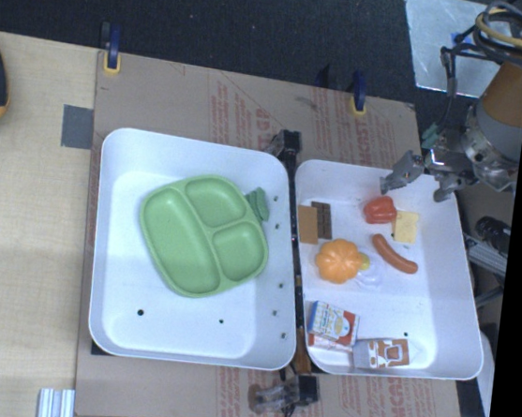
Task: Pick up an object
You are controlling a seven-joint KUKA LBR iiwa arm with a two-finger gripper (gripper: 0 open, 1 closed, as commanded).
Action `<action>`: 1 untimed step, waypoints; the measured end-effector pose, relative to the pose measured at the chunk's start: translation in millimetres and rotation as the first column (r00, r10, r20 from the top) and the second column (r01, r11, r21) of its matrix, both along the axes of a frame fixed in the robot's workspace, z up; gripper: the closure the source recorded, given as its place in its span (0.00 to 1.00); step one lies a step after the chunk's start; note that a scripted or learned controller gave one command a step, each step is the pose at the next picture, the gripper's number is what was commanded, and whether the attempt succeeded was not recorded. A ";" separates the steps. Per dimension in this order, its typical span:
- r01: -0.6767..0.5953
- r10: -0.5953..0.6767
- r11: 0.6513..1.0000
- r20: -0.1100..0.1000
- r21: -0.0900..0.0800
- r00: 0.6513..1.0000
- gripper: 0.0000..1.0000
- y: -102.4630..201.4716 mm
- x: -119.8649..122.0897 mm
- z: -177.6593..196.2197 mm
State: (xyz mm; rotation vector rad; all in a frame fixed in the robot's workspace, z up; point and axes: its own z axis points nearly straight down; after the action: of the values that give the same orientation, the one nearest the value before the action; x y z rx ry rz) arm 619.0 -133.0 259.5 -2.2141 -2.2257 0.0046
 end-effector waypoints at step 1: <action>0.000 0.000 1.000 -0.010 0.000 1.000 0.00 -19.3 25.4 -114.5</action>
State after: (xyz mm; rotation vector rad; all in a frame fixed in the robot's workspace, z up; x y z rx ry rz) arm 644.4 -152.4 145.0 -2.2098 -2.2202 0.0155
